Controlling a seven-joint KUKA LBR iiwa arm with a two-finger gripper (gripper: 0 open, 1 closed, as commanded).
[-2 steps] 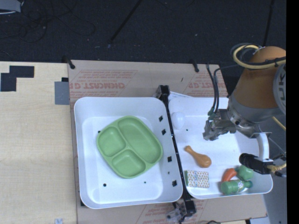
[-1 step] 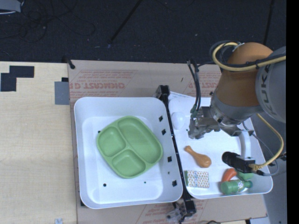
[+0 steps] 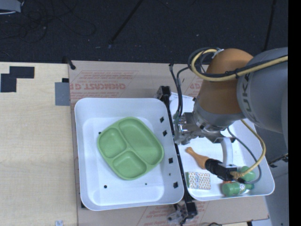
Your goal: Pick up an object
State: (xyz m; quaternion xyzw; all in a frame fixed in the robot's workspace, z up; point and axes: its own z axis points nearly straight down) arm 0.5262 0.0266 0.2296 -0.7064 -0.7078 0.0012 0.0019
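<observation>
Where arm covers right bin (image 3: 263,185) | gripper (image 3: 182,128) fingers hidden

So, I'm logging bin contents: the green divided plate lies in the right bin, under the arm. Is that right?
No. The camera view shows the green divided plate in the left bin, away from the arm, which hangs over the right bin.
</observation>
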